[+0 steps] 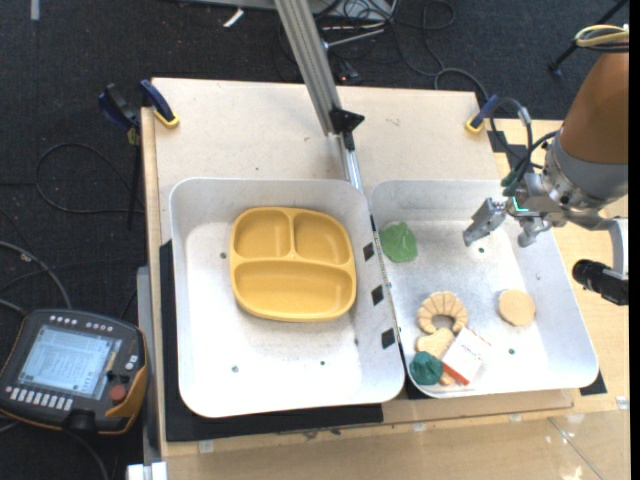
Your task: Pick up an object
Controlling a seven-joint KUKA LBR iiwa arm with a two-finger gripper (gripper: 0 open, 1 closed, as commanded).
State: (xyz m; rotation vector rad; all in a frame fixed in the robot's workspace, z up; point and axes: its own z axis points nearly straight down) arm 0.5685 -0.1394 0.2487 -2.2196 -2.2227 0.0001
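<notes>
Gripper [506, 224] hangs over the upper part of the right bin [560, 268], arm [595, 118] coming in from the right edge. Two fingers spread apart, one pointing left [483, 222], the other lower right; gap between them is bare bin floor, nothing held.

Nearest item: round tan cookie-like disc [517, 307], below the gripper and slightly right, lying flat on the bin floor, apart from the fingers. Green leafy piece [398, 241] sits to the gripper's left at about the same height, close to the bin's left wall. Below and left of the gripper, a beige ring-shaped pretzel thing [442, 312], just left of the disc. Farther down, a cluster at the bin's lower left corner: small beige piece [433, 344], a white box with red edge [464, 356] tilted, and a dark green lump [426, 369], all touching or nearly so.

Far left of the gripper, the left bin [200, 298] holds a yellow divided tray [293, 263], three compartments, flat. Well beyond that, lower left off the bench, a teach pendant [65, 368] on the dark floor. A metal pole [312, 53] slants up and left of the gripper, behind the bins.
</notes>
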